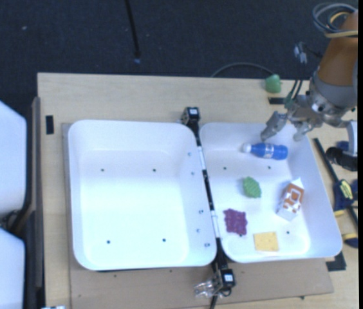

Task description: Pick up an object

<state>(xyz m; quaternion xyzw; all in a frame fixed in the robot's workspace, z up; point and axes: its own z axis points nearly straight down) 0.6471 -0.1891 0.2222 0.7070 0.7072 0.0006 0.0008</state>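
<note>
My fingers (pixel 288 127) hang spread wide apart in the upper right of the frame, one tip at the left above the back rim of the right bin (pixel 316 237), the other further right, and nothing sits between them. Just below the left tip lies a blue bottle (pixel 268 150), on its side, white cap pointing left, close to the bin's back wall. That is the nearest thing to me and the likeliest one to take.

To do this well, I judge I should come down over the middle of the bottle's body, with my fingers turned so they close across its narrow width and not along its length. A round bottle lying down can roll away, so both tips should meet it at the same time. The back wall is close, and the far tip needs room to slide down between wall and bottle without catching the rim.

Moving outward, I count five things in the right bin: the one bottle, one green lump (pixel 251 187) near the middle, one small white and orange carton (pixel 291 200) at the right, one purple piece (pixel 235 221) lower down, and one yellow square (pixel 266 241) near the front edge. They lie well apart. One green ball (pixel 272 83) rests on the tabletop (pixel 136 92) beyond the bin. There are two white bins; the left bin (pixel 78 172) has nothing in it.
</note>
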